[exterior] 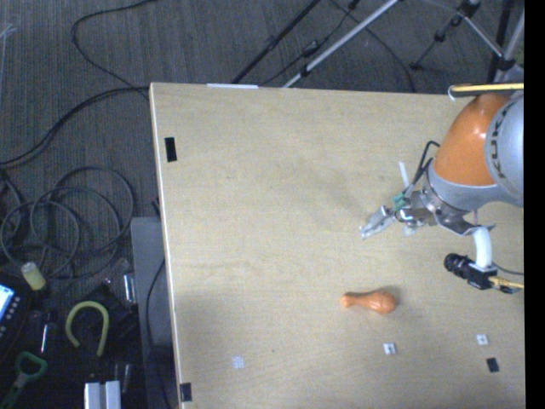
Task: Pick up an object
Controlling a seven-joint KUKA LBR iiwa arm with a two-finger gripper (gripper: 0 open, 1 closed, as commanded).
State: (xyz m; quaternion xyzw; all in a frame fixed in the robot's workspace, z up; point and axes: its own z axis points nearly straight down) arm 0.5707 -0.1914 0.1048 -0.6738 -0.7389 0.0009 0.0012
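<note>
On the pale wooden tabletop (255,228), seen from above at a slant, a small orange object (370,302) lies on its side toward the lower right. It has a rounded, bulbous end pointing right and a narrow neck tapering left, rather like a little gourd or pear. Nothing touches it, and bare wood surrounds it on every side.

Up and to the right of it, the arm (490,156) reaches in from the right edge, its orange band broad and rounded above the grey wrist. The hand (375,223) sticks out leftward from the wrist, low over the tabletop, its pale metallic tips pointing left and slightly down. Whether the tips are parted or closed I cannot tell at this size and blur; nothing shows between them. The hand sits above the orange object in the picture and stays well apart from it.

A small black cylindrical fitting (464,267) hangs below the wrist on a white bracket, with a thin yellow lead running off to the right.

A black rectangular mark (170,149) sits near the tabletop's upper left edge, and a few small pale and dark markers (389,348) dot the lower right part of the surface.

Left of the tabletop, on dark carpet, lie looped black cables (68,211) and a yellow-green hook-shaped tool (88,322). Tripod legs (383,11) cross the floor behind the tabletop's far edge.
</note>
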